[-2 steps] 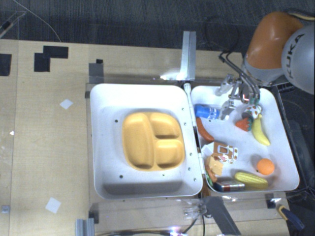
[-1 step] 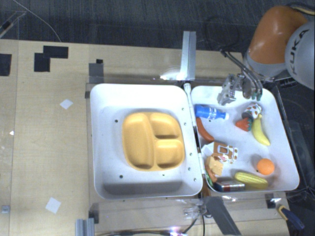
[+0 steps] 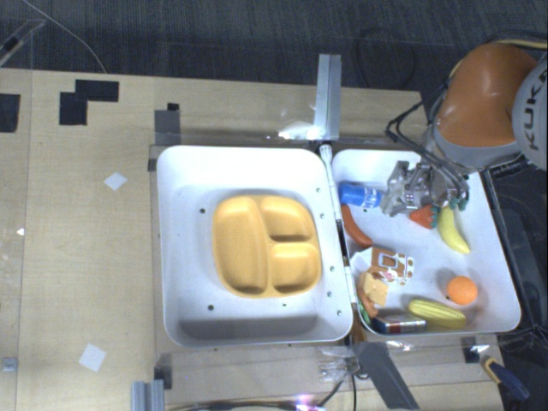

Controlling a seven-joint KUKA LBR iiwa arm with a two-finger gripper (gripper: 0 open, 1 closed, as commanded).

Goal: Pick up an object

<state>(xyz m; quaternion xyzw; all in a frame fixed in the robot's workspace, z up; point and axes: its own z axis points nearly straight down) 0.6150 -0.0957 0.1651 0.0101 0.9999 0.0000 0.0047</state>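
Across the far left, the pale wooden table [image 3: 77, 255] stretches bare but for black tape patches [image 3: 88, 98] near its back edge and a few small white squares [image 3: 115, 181] stuck to the top. Behind the table runs dark grey carpet [image 3: 214, 15]. Next comes the left bin [image 3: 175, 315], white and shallow, with a yellow sectioned tray [image 3: 265, 244] lying flat in its middle. A grey metal post [image 3: 328, 92] stands at the back where the two bins meet.

Further right, the right bin [image 3: 501, 264] holds the clutter: a blue bottle [image 3: 358, 195] near the back left, an orange-red curved piece [image 3: 354, 228] along the dividing wall, a small printed packet [image 3: 392, 266], a dark marker [image 3: 396, 324] at the front, a yellow corn cob [image 3: 437, 312], an orange ball [image 3: 462, 290] and a banana [image 3: 453, 230].

My hand [image 3: 418, 191] hangs low over the back of this bin, just right of the bottle and just beside the banana, above a small red thing [image 3: 422, 217]. Whether it is spread or closed I cannot tell, and I see nothing between its tips. My orange band [image 3: 479, 97] bulks at the far right.
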